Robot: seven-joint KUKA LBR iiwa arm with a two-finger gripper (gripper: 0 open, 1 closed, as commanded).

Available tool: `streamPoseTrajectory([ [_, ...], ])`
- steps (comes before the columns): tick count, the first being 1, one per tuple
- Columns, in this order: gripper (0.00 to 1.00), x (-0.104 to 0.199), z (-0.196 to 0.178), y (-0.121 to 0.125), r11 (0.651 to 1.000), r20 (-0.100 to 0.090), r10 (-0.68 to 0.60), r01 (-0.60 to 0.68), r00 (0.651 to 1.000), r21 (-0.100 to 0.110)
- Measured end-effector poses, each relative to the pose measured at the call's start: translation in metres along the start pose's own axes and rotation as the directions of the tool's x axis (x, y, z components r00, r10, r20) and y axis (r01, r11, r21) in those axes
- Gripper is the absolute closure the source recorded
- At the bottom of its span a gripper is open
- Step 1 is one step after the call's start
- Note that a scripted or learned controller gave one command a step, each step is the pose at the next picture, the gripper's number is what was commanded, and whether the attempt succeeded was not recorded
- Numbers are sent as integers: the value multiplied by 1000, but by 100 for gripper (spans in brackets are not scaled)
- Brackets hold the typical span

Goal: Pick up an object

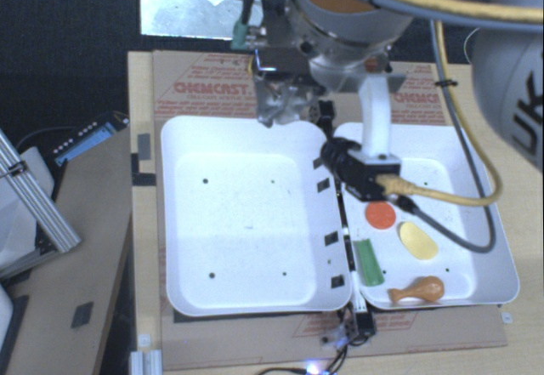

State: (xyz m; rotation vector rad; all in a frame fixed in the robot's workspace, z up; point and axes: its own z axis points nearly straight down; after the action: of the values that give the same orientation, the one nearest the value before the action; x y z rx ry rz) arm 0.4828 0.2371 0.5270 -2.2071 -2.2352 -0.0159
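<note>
Four small things lie in the near part of the right bin (500, 273): a red-orange disc (381, 214), a pale yellow oval piece (418, 241), a green block (368, 261) by the bin's left wall, and a tan drumstick-shaped piece (417, 289) close to the front rim. My gripper (285, 108) hangs high over the far rim of the left bin (183, 139), well away from all four things. Nothing is visibly held under it. The wrist hides the far part of the right bin.
Both white bins rest side by side on a cardboard sheet (200, 80), joined by a row of black clips (333, 237). An aluminium frame (34, 203) stands off the bench at the left. The arm's bulk overhangs the top right.
</note>
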Motion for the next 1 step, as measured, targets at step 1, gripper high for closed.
streamPoseTrajectory([
  [1,100,-23,-6,112,1000,9,15,-15,1000,2],
])
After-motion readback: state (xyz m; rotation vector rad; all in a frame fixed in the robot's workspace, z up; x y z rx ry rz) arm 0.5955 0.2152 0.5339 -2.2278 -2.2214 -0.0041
